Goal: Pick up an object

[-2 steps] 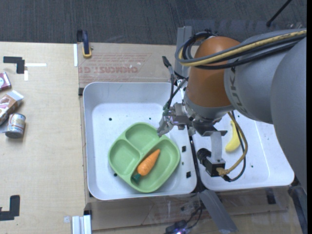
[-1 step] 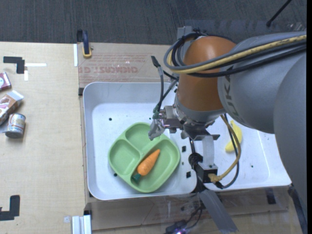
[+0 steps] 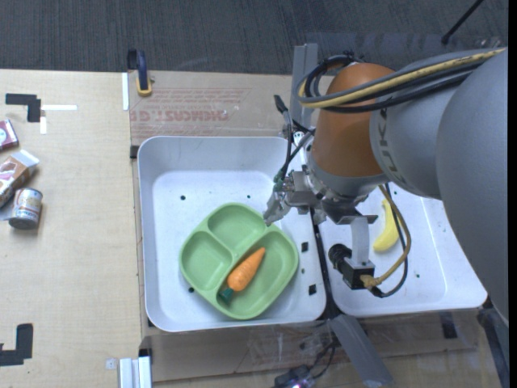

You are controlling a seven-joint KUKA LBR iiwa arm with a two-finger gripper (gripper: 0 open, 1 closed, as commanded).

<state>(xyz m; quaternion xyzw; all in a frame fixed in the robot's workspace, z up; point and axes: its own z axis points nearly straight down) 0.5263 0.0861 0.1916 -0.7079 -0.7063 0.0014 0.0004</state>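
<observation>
The arm bends low over the bins, hand (image 3: 273,208) at the green plate's (image 3: 206,257) rim (grip state unclear).

There are two white bins, the left bin (image 3: 153,241) and the right bin (image 3: 436,273). I count one green plate (image 3: 206,257), one carrot (image 3: 245,268), one banana (image 3: 388,228) and one small can (image 3: 26,208) on the desk (image 3: 73,297).
</observation>
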